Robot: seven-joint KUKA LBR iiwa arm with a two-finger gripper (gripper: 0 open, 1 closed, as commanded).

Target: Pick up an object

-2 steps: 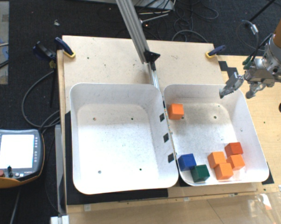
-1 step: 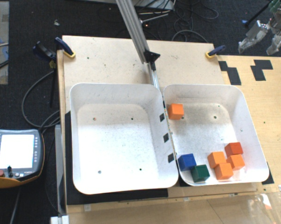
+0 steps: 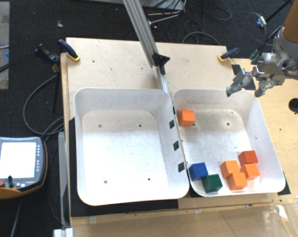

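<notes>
Now the arm [image 3: 293, 31] hangs at the upper right of the frame, its gripper [image 3: 247, 85] poised over the top rim of the right bin [image 3: 267, 132] with both fingers spread apart and nothing between them. Nothing is grasped yet, so the step in hand looks like choosing a target and coming down on it. My pick would be the lone orange block [image 3: 187, 117] near the upper left of that bin: it sits well apart from everything else, though close to the wall shared with the left bin [image 3: 89, 132], so the fingers want to straddle it along that wall, not across.

Trickier is the cluster at the lower right, where four orange blocks [image 3: 240, 169] sit touching or nearly so, leaving little room for a finger. A blue block [image 3: 198, 170] and a green block [image 3: 212, 182] sit just beside each other along the lower edge. Up top, a metal bar [image 3: 141, 26] slants down toward the divide, clear of the descent.
</notes>
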